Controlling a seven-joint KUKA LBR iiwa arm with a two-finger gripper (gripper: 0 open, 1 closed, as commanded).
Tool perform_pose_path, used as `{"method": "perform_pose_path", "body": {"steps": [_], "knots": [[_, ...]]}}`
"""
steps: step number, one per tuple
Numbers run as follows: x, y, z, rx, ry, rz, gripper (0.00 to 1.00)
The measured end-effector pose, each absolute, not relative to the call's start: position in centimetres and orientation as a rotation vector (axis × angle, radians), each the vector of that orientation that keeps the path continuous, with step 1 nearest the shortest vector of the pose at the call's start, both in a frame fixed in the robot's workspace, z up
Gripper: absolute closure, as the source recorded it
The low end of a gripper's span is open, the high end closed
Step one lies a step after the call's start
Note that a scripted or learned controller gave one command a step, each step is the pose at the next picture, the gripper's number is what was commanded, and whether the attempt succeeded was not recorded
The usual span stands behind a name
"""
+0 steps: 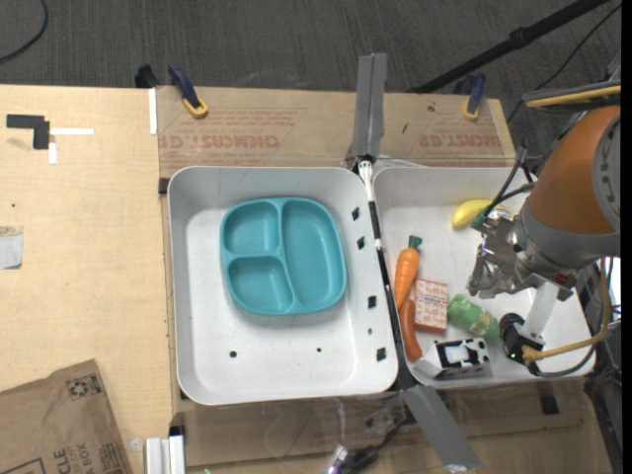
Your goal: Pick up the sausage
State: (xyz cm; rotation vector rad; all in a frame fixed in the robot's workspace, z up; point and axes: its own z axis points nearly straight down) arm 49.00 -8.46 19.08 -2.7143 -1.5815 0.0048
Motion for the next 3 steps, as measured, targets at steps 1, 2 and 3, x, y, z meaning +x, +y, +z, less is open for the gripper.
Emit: {"method": "perform_pose_path", "body": {"steps": [1,2,3], "knots": [[47.7,-15.5,9.1,-2.392,-2.037,0.001,1.00],[48.1,-10.0,9.4,-2.621,-1.733,0.001,1.00],[47.8,-11.5,9.2,-2.939,-1.113,0.001,1.00]]}}
